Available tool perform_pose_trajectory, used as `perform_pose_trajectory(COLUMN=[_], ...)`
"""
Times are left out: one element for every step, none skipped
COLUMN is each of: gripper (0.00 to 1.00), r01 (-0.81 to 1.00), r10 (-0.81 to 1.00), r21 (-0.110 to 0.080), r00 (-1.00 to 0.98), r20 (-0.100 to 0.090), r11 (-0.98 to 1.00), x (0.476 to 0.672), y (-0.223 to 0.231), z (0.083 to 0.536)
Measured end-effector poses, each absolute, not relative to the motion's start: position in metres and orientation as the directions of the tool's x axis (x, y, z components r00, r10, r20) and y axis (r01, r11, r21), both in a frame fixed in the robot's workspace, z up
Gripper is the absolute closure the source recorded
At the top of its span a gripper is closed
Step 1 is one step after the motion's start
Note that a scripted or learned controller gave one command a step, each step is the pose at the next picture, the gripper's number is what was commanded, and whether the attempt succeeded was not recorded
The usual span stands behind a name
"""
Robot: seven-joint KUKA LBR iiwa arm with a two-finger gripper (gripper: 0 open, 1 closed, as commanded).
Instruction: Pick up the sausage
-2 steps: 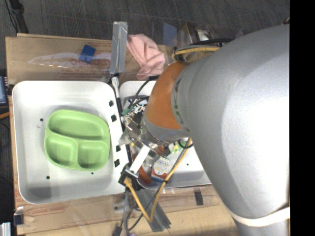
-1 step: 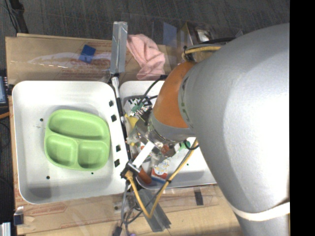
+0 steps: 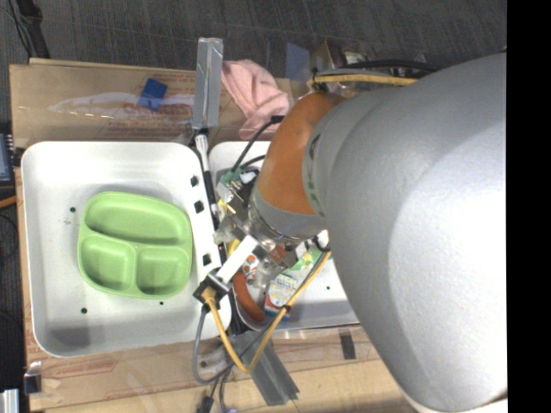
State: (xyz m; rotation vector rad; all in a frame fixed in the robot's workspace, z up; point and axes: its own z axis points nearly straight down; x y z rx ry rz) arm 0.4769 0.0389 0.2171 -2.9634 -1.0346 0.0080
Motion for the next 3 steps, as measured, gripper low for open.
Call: perform_pose_trajectory(gripper=[0.00,0.00,0.00], r01=[0.643,0.852,0.929], r10=[0.643,0.852,0.929], r21=[-0.005,-0.003,-0.008], r00=[0.766,0.524,0.370], r20=[-0.008,-0.003,-0.007], r11=[-0.766,-0.524,-0.370], x=[0.475,0.477,0.475], y=[0.145,0.082,0.127], z=[0.186,0.338,0.203])
